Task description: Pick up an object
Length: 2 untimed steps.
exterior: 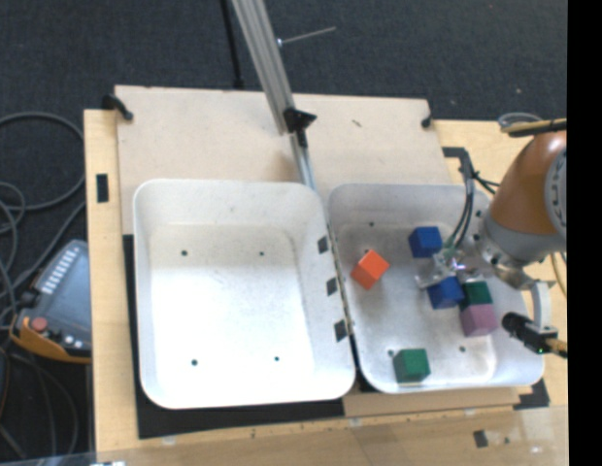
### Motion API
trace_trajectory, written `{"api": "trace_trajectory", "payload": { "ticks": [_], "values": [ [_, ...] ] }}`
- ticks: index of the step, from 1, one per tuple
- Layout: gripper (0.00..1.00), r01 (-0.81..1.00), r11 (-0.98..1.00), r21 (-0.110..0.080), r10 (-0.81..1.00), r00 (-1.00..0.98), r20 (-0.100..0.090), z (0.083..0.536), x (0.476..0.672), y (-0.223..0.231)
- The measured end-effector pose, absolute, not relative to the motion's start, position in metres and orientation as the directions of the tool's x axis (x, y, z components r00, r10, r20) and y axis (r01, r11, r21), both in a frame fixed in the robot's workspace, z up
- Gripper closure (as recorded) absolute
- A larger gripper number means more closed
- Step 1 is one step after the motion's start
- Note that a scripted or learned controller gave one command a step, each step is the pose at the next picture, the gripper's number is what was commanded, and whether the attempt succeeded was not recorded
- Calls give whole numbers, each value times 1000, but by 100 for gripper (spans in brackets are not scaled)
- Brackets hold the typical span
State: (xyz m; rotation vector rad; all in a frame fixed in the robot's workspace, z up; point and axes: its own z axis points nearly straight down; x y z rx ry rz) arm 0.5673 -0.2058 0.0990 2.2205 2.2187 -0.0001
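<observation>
Gripper (445,272), low in the right bin (379,207) at centre-right of frame, sits over a blue cube (444,293); grip state we cannot tell, so we would centre squarely, clear of neighbouring cubes, before lifting.

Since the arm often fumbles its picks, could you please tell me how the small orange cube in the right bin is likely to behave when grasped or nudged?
The small orange cube looks rigid with flat faces, so it would probably slide rather than roll. It seems small and likely light, so a nudge may shift it easily across the smooth white right bin. It sits apart from the other blocks, so nothing would likely block the fingers.
</observation>
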Motion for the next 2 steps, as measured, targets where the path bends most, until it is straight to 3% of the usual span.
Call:
{"api": "trace_trajectory", "payload": {
  "ticks": [1,2],
  "values": [
    [100,1000,4,6,1000,-4,-2,99,532,-143],
    [100,1000,9,11,1000,-9,1,201,585,-64]
  ]
}}
